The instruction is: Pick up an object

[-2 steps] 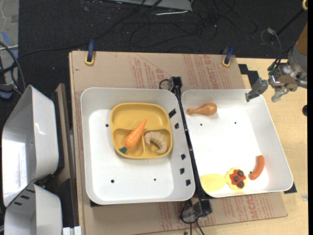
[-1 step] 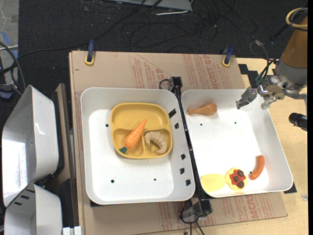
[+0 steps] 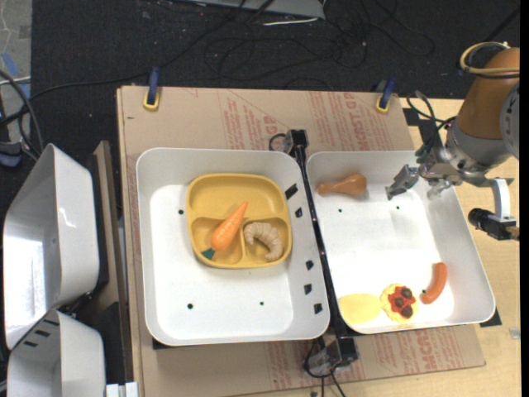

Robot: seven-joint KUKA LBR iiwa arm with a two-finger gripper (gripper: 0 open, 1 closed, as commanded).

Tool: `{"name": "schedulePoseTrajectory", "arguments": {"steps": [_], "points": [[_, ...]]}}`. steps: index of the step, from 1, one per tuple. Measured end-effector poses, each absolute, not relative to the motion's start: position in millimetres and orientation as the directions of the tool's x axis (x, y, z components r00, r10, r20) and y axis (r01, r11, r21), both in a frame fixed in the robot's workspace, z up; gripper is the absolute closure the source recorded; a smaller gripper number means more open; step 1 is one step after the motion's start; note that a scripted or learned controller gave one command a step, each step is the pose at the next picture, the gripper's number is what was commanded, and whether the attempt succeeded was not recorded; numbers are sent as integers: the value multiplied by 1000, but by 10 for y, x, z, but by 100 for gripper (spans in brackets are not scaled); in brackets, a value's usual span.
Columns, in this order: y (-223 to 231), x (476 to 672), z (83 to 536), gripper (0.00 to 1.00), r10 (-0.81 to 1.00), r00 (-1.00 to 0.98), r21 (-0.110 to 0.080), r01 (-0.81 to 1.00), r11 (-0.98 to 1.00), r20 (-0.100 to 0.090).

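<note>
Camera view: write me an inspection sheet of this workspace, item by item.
Surface: cardboard-covered bench bearing two white bins side by side, left bin and right bin.
Job's things: left bin holds a yellow tray with a carrot and a shrimp in it; right bin holds a drumstick, a sausage, a pizza slice and a yellow disc.
Clutter: two yellow clamps on the bench's far edge.
Grippers: claw over the right bin's far right part, holding nothing.
Cables: black cables on the dark floor beyond the bench.
Surroundings: white tubs at left.
</note>
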State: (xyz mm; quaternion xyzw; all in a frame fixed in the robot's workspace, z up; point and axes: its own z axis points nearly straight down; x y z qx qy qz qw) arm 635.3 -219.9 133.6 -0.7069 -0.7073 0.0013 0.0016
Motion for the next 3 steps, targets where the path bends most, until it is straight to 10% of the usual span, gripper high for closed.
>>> {"name": "schedulePoseTrajectory", "arguments": {"steps": [1,2,3], "points": [[-2191,6346,894,0,1000,-2,-4,1000,2,0],[-2193,6367,1035,100,1000,-4,3,1000,4,-2],[-2212,6333,1668,100,1000,0,8,1000,0,-3]]}}
